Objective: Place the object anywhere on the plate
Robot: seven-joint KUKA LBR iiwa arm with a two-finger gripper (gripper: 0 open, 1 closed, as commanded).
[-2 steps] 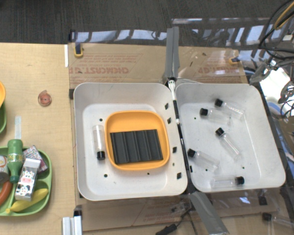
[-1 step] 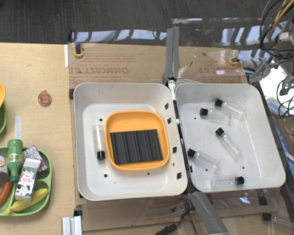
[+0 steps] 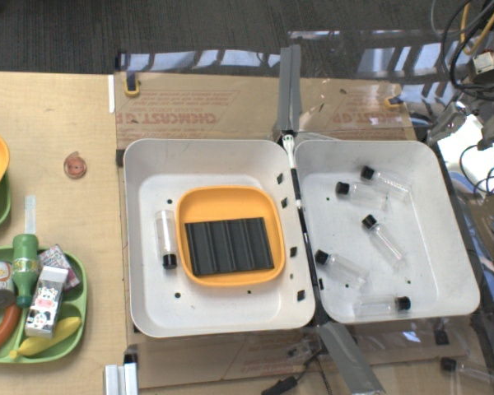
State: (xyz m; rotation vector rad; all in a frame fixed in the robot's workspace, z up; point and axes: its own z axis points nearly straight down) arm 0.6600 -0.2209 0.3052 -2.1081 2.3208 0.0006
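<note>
**Clear vials: light, slick, pick at mid-body**

The orange plate [image 3: 230,205] sat in the left bin [image 3: 140,303], nothing on its dark ribbed centre. One capped vial [image 3: 164,235] lay just beside it, w/ the cap toward the near edge, off the plate. Five more vials [image 3: 385,241] lay scattered in the right bin [image 3: 457,286], apart from each other. Prob. v. light, stiff, smooth plastic or glass; round, so apt to roll or squirt out. Best grip: across the tube, mid-length, jaws square to its axis.

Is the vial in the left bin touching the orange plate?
Apart. The camera view shows a thin strip of white bin floor between the vial and the orange plate.
</note>
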